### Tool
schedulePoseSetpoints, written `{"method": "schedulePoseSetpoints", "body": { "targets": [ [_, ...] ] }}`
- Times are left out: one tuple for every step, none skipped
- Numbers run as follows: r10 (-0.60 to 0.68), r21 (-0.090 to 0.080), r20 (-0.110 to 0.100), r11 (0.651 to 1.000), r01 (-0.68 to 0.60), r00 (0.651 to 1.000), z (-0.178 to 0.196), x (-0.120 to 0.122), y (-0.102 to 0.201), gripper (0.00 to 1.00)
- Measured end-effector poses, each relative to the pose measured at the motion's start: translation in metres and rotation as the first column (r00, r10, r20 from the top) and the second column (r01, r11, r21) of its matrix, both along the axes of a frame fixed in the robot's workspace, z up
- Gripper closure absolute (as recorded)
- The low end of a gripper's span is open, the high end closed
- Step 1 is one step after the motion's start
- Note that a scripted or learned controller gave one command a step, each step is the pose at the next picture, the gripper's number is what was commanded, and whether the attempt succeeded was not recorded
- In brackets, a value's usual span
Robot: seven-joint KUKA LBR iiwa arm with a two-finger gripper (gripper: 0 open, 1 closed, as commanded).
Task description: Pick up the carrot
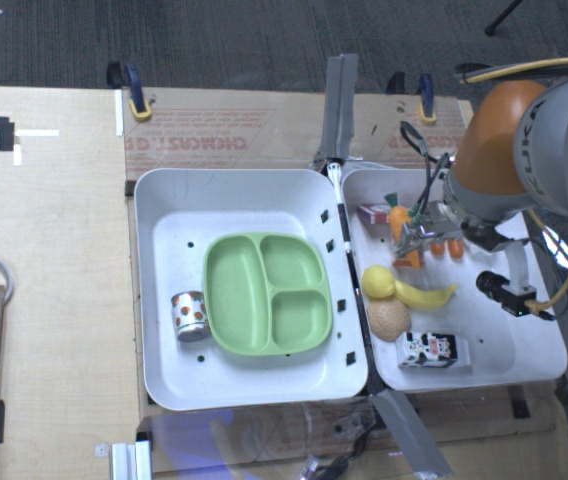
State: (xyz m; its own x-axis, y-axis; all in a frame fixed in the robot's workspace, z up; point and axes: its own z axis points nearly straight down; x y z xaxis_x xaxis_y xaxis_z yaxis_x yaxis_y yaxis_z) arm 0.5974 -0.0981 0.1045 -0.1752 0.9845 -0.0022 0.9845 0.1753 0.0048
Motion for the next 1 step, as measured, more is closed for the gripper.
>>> {"method": "schedulePoseSetpoints", "body": {
  "targets": [
    [-0.081,0.0,-0.007,0.997,0.081,0.997,0.0865,-0.0239,0.0423,1.0]
  ]
}}
